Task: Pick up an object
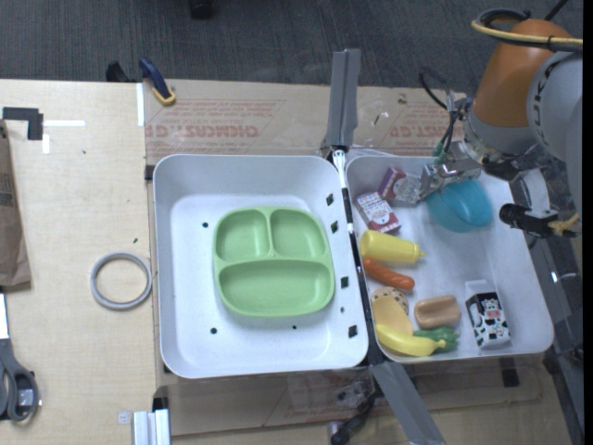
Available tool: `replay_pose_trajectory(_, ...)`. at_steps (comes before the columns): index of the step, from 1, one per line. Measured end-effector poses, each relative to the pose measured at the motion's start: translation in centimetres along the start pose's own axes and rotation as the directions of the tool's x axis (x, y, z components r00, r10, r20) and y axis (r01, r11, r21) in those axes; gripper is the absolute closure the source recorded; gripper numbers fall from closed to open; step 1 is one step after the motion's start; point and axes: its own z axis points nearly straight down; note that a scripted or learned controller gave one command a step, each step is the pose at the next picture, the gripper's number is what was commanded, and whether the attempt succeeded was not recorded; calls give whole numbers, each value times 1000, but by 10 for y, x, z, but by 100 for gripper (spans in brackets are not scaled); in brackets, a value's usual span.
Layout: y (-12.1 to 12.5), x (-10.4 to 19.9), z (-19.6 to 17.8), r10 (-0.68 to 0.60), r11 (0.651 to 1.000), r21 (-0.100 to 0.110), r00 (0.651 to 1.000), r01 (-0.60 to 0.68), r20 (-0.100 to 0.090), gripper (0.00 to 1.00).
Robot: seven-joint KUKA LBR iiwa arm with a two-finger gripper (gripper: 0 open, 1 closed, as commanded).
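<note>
the jaws (pixel 443 176) sit low at the far end of the right-hand shallow white plastic bin (pixel 528 290), and whether they are open or closed i cannot tell, since the metal tip is small and blurred against the clutter. they are just beside the rounded blue plastic bowl-like object (pixel 463 204), touching or nearly touching its upper left edge; nothing can be made out between them. to their left lie a small crumpled red and white packet (pixel 397 185) and a second red and white packet (pixel 376 210), nearer the bin's left wall. further toward the near end come a yellow toy corn cob (pixel 389 247), an orange toy carrot or sausage (pixel 387 273), a yellow toy banana (pixel 400 327), a brown bread-like toy block (pixel 436 311) resting just beside the banana, and a small black and white patterned carton (pixel 488 320) standing apart toward the right wall. above the jaws rises the grey arm with its orange band (pixel 515 72), reaching in from the right. the left-hand shallow white bin (pixel 176 276) holds a pale green three-compartment plastic tray (pixel 273 261) lying flat in its middle. out on the light wooden table (pixel 65 211), well left of the bins, rests a pale grey ring (pixel 121 279), and a blue and yellow clamp (pixel 157 82) sits at the far edge.
</note>
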Motion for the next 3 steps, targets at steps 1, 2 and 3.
replay_pose_trajectory(1,2,0,-2,-2,1000,-7,1000,2,2,0)
replay_pose_trajectory(2,6,0,41,-35,999,-18,999,35,6,0)
replay_pose_trajectory(3,5,0,33,-35,999,-11,999,35,3,100)
